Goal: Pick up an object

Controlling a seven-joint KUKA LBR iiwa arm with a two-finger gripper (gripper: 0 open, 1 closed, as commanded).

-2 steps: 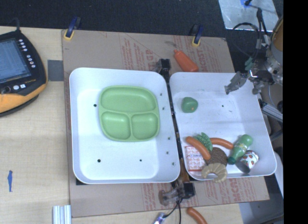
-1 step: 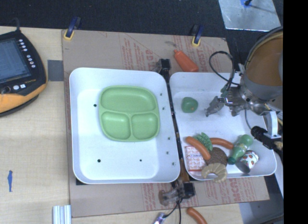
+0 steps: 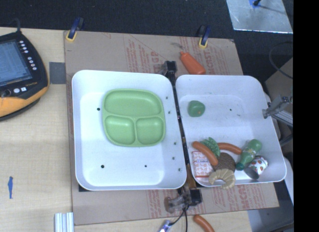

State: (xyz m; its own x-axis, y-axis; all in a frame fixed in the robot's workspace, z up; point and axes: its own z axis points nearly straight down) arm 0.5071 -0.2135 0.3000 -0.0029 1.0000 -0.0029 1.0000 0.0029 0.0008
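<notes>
Presently the gripper [image 3: 277, 107] sits at right bin [image 3: 259, 84] edge, jaw state indiscernible; toys [image 3: 227, 158] crowd the near corner.

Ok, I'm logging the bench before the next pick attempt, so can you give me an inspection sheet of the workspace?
Surface: wooden bench with a cardboard sheet clamped at its far edge, bearing two white bins.
Job's things: right bin holds a green ball lying alone, and a pile in the near corner: sausage, croissant, green bottle, small can, red-and-white packet.
Clutter: left bin holds a green divided plate; an orange carrot lies on the cardboard behind the bins.
Claw: part of the arm at the right bin's right rim; fingers cannot be judged.
Cables: wire near the front clip.
Surroundings: teach pendant at left, dark floor behind.
</notes>
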